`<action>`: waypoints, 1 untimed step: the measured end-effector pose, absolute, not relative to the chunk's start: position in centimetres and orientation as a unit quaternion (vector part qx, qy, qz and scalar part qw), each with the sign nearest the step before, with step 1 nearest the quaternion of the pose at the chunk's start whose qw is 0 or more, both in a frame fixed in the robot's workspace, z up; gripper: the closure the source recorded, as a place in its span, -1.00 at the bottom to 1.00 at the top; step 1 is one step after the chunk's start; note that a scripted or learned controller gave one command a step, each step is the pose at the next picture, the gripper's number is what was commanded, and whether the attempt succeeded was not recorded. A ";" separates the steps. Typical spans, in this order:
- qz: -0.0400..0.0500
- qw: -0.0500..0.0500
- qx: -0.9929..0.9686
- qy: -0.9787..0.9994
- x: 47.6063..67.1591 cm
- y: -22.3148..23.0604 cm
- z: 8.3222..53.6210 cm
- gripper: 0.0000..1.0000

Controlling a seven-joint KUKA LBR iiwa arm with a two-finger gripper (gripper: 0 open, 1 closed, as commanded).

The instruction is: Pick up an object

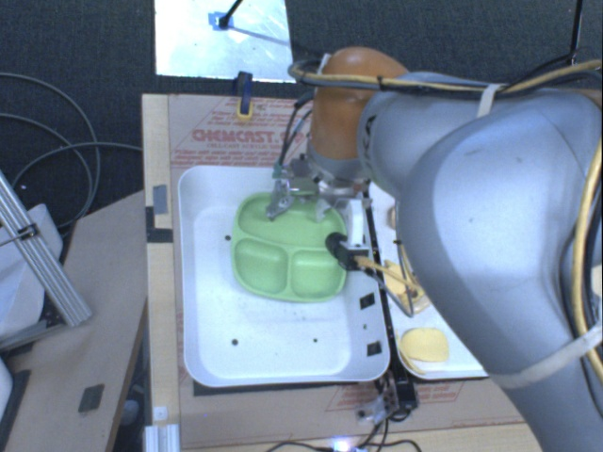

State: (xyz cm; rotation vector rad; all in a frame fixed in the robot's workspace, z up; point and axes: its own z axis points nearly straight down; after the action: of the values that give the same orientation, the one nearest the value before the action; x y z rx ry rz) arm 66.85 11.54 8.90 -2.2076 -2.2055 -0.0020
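Observation:
A pale green divided plate [283, 262] lies in the left white bin [212, 347], toward its far right part. My gripper [300, 205] hangs over the plate's far rim, fingers pointing down and spread, with nothing visible between them. One metal finger [279, 201] stands at the plate's far left edge.
The grey arm covers most of the right bin [452, 370]. A yellow rounded object [424, 345] lies at that bin's near left, and a tan object [405, 288] shows beside the arm. A brown cardboard sheet [217, 130] lies under the bins.

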 end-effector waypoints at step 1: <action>-0.007 -0.005 -0.707 -0.707 64.2 8.5 23.2 -1.00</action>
State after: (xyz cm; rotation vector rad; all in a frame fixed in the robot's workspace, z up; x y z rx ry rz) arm 64.20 8.50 23.23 -2.2298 -2.2283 -0.0207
